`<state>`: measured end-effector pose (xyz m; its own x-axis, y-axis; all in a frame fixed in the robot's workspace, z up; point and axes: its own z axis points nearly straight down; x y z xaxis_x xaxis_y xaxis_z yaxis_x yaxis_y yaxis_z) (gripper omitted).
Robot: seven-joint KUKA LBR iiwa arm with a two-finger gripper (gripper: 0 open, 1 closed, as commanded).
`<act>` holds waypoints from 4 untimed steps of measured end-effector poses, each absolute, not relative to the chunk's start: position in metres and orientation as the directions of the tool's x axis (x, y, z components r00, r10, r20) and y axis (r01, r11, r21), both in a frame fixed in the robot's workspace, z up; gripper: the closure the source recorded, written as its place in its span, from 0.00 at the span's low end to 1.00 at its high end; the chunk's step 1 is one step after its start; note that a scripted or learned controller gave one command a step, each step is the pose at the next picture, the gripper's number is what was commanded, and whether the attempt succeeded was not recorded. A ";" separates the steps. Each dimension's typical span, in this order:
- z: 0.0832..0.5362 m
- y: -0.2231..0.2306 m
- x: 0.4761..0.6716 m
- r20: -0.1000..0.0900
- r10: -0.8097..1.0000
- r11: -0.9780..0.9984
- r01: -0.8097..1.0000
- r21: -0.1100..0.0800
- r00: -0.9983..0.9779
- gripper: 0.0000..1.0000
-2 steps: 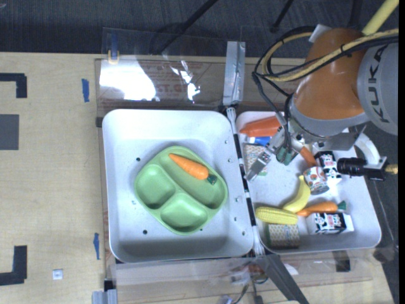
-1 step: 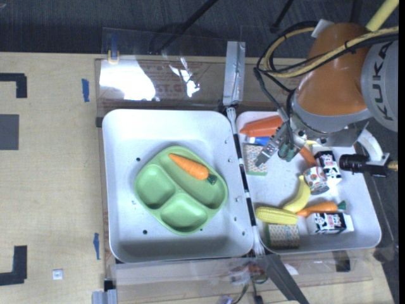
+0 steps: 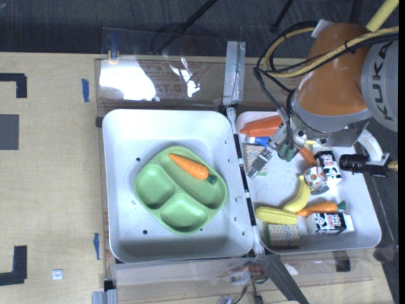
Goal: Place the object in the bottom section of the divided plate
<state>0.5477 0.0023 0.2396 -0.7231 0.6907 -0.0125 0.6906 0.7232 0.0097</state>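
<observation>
A green divided plate (image 3: 155, 192) lies in the left bin (image 3: 120, 138). An orange toy carrot (image 3: 188, 166) with a green top rests in the plate's upper right section. The plate's bottom section (image 3: 183, 213) holds nothing. My gripper (image 3: 273, 154) hangs over the upper left part of the right bin (image 3: 367, 233), near the divider between the bins. Its fingers point down and to the left, apart from each other, with nothing between them. The grey arm with its orange band (image 3: 332, 68) reaches in from the upper right.
The right bin holds several toys: an orange carrot-like piece (image 3: 261, 126) at the top, a banana (image 3: 297, 198), a corn cob (image 3: 276, 216), a second carrot (image 3: 319, 208), two small cow-print cartons (image 3: 329, 222) and a woven piece (image 3: 283, 234). Cables loop above the arm.
</observation>
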 end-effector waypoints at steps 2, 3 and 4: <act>0.250 0.003 0.549 -0.017 0.690 0.724 0.690 0.013 -0.724 0.00; 0.260 0.003 0.550 -0.022 0.690 0.724 0.689 0.017 -0.724 1.00; 0.260 0.003 0.550 -0.022 0.689 0.724 0.689 0.017 -0.724 0.00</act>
